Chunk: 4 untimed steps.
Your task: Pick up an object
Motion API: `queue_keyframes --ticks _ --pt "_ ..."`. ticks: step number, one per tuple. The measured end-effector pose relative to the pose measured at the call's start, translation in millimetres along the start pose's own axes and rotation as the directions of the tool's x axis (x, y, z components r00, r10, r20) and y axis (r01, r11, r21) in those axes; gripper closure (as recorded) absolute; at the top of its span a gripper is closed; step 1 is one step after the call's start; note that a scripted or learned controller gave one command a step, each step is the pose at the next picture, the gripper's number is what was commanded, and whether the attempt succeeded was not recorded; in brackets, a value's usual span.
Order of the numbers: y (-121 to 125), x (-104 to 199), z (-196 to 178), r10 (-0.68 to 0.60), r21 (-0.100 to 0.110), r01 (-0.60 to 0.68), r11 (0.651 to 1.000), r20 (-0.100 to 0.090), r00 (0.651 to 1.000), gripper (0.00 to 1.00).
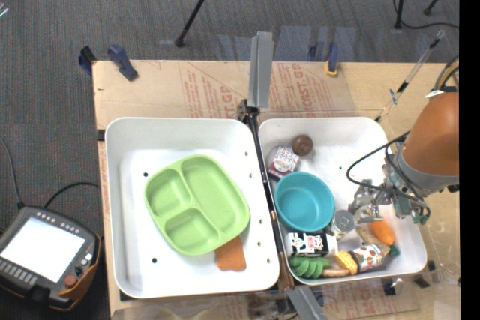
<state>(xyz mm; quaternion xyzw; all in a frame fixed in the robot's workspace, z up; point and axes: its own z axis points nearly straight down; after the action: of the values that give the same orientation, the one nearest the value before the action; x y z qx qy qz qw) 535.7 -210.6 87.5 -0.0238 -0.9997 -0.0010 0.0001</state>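
Several small objects crowd the near right corner of the right bin [375, 133], and the gripper [367, 206] hangs low directly over them. Nearest to it is a toy carrot [382, 232] (orange with a green tip), lying just below and slightly to the right of the metal fingers; whether it touches them cannot be told. A small grey disc [343, 221] lies just to the left of the gripper, beside the blue bowl [304, 201]. Whether the jaws are spread or closed cannot be told, since wires and metal parts clutter that spot, and no object is clearly seen between them. Along the bin's near wall lie a small printed can [369, 257], a black-and-white carton [307, 243] and a green ridged toy [309, 265]. Toward the far side rest a brown ball [302, 145] and a striped packet [283, 160]. In the left bin [127, 161] a green divided plate [196, 203] partly covers an orange piece [231, 257].
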Motion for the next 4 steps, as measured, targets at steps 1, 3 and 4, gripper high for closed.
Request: queue_keyframes --ticks 1,3,4 --pt "0.4 -33.1 -0.8 -0.121 0.001 0.121 0.993 0.003 0.993 1.0" --pt "8.6 -106.7 -1.9 0.177 0.001 -0.177 0.984 0.006 0.984 1.0" --pt "6.5 -103.0 -1.4 -0.013 0.001 0.013 1.0 0.004 1.0 1.0"
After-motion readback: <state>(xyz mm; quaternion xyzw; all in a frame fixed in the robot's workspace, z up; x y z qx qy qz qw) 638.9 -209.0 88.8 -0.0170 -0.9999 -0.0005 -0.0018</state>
